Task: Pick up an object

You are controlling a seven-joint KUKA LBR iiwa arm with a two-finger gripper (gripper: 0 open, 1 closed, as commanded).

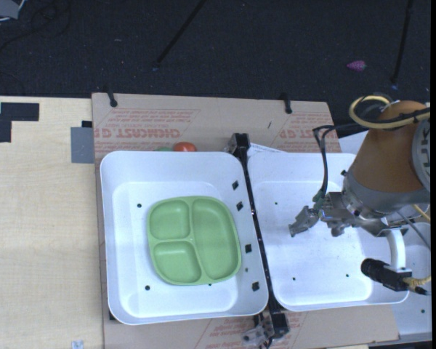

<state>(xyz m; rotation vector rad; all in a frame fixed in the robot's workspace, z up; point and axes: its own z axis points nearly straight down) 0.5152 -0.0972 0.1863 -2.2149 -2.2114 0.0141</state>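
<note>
A light green divided plate (194,239) with three compartments lies flat in the left bin (123,195). My gripper (320,225) hangs over the middle of the right bin (291,289), below the orange wrist band. Its two grey fingers (300,222) stand spread apart, with bare white bin floor showing between them and nothing held. The plate is well to the left of the gripper, across the divider between the bins.
A small red-orange object (184,147) sits behind the left bin's far rim on the cardboard. A black bar (251,224) runs between the bins. A black-tipped cable part (381,273) hangs over the right bin's near right corner.
</note>
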